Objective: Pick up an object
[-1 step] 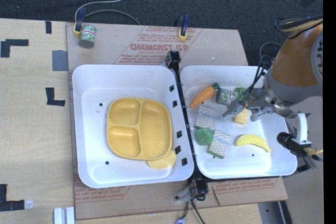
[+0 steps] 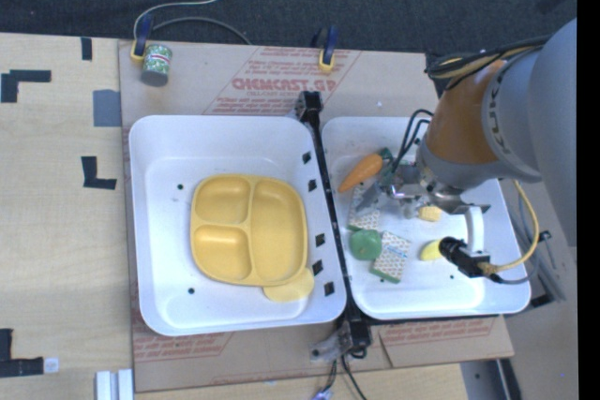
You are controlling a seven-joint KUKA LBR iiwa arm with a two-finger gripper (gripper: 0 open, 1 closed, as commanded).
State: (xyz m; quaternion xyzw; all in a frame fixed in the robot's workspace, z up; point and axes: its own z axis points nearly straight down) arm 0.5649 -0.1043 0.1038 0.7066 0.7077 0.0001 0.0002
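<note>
The gripper (image 2: pixel 389 192) hangs low in the right bin (image 2: pixel 506 295), its state impossible to tell, with the carrot (image 2: pixel 362 171) just beside it and the green piece (image 2: pixel 365 244) near, so crowding could spoil a grab.

likely a robotics lab: clamped bench (image 2: pixel 56 201), white bins (image 2: pixel 150 229), loose cables (image 2: pixel 202 5)

light: even, bright | shadows: soft, faint | glare: mild on white bins (image 2: pixel 150 201) | focus: slightly soft
</note>
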